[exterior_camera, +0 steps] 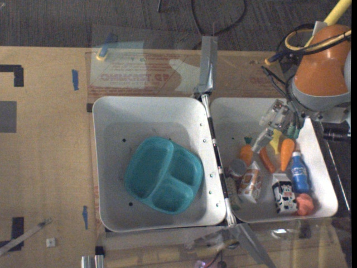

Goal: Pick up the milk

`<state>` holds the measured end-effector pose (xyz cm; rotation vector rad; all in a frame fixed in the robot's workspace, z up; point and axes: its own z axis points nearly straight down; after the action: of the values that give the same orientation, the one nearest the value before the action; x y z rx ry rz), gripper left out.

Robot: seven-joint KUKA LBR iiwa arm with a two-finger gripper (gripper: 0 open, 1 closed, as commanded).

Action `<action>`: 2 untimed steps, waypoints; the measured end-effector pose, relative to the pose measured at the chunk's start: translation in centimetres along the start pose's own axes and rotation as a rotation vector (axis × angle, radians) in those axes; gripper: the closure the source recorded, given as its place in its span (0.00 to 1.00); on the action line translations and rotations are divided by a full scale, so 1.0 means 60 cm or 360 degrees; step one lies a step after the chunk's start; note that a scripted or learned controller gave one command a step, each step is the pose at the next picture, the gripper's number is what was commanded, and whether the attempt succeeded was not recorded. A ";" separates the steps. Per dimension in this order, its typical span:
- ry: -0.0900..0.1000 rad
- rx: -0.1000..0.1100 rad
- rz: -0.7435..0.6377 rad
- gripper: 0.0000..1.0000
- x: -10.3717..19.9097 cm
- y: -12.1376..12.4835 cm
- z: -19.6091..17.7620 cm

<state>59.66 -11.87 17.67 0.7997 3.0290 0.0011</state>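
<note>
The small white milk carton with black cow patches (284, 197) lies untouched in the right white bin (234, 113); the gripper (268, 134) hovers apart, finger state indiscernible.

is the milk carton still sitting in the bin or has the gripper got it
In the bin. The milk carton lies on the right bin floor near its front edge, apart from the gripper, which hovers farther back.

Bench (50, 166): tan board top, marked with black squares and short strips of blue tape.
Left bin (106, 116): shallow, white, resting on the bench.
Right bin (234, 113): shallow, white, set just beside the left bin, edges touching.
Cardboard sheet (139, 74): flat behind the bins, printed lettering, under a clear film.
Small tool (28, 234): lying near the front left corner.
</note>
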 end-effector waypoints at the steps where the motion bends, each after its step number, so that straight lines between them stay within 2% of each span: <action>1: -0.0022 -0.0001 -0.0245 0.00 0.039 -0.100 0.086; 2: 0.0003 0.0000 -0.0301 0.00 0.097 -0.106 -0.091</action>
<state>51.43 -14.53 23.08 0.5104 3.0930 0.0003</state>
